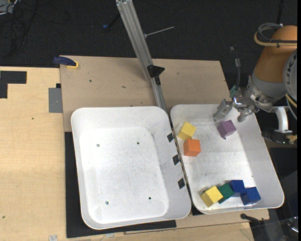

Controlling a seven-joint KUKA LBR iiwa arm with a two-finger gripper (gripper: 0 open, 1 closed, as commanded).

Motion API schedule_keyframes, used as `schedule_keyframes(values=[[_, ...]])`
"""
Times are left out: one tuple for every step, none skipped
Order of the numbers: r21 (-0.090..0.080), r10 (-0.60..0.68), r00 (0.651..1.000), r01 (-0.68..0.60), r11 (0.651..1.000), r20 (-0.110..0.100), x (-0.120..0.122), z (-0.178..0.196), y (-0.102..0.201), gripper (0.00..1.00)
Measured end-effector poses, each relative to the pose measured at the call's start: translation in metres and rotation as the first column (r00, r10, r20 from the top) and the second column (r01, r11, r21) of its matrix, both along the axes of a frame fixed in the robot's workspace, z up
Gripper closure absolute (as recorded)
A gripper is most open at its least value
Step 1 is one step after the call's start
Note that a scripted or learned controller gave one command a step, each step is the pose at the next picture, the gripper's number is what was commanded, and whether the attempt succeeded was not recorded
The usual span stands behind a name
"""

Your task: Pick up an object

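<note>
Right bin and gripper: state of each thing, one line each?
Gripper: open, just above the purple block.
Purple block: loose on the bin floor, tilted.
Yellow block: resting by the orange block.
Blue blocks: clustered at the near edge with a green and a yellow one.

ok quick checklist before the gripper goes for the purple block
1. Gripper near target: ok, it sits just above the purple block in the right bin.
2. Block held: not ok, it lies below the gripper, not between its fingers.
3. Space around block: ok, the orange block and yellow block lie apart from it.
4. Exact alignment over block: cannot tell.
5. Block flat in the bin: cannot tell.
</note>
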State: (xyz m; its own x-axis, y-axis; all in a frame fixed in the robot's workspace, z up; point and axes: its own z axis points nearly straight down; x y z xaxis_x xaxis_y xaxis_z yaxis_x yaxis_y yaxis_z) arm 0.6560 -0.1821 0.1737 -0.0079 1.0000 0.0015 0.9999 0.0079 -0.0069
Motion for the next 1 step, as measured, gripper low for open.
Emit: schedule_keyframes(values=[[0.000, -0.001, 1.000, 0.001, 1.000, 0.000, -0.0029, -0.0437, 0.0024, 0.00]])
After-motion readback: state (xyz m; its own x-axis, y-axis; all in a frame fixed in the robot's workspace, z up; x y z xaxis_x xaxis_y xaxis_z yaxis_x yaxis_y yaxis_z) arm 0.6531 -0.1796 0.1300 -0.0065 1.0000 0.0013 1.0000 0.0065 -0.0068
